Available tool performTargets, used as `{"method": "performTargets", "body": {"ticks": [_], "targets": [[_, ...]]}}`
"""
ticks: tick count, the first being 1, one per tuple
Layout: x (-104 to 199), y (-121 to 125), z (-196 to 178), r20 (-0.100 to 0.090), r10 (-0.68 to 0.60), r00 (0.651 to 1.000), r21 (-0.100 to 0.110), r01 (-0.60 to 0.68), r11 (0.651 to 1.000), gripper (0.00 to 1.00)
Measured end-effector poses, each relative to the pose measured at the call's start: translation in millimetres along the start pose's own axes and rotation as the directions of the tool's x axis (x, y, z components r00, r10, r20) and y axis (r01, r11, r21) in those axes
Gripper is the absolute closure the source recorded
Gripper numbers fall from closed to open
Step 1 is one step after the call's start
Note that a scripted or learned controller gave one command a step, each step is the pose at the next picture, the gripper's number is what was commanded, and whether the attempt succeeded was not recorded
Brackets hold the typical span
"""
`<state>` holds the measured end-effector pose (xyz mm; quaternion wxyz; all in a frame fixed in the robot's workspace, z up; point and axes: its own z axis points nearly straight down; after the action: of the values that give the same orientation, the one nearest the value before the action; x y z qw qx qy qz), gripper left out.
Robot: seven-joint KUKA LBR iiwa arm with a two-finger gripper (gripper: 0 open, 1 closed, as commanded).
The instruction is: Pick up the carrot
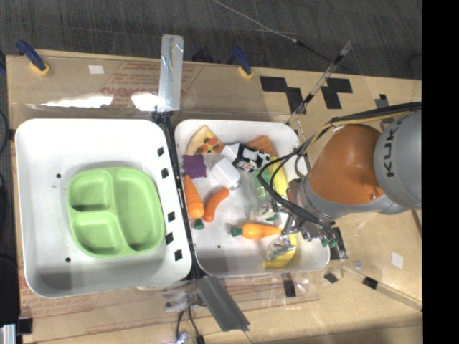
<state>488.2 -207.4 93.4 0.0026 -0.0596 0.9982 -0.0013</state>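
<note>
Two carrots lie in the right bin (237, 260). A long carrot (191, 198) rests along the bin's left wall, its green end toward the front. A shorter carrot (259, 230) lies crosswise near the bin's front, green tip pointing left. My gripper (285, 224) hangs low over the right part of this bin, right at the short carrot's right end and above a yellow banana (281, 255). The wrist and cables hide how the gripper meets the carrot.
The right bin also holds two pizza slices (206, 142), a purple piece (193, 165), a white block (224, 172), a black-and-white item (248, 158) and an orange sausage shape (215, 204). A green divided plate (115, 210) sits in the left bin (36, 149).
</note>
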Motion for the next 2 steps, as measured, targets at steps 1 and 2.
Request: {"method": "performTargets", "body": {"ticks": [1,2], "targets": [[-3.9,74.5,2.3,-0.007,-0.051,0.999,-0.006,0.051,0.999,0.00],[-5.2,74.4,-7.7,-0.006,-0.057,0.998,-0.005,0.057,0.998,1.00]]}}
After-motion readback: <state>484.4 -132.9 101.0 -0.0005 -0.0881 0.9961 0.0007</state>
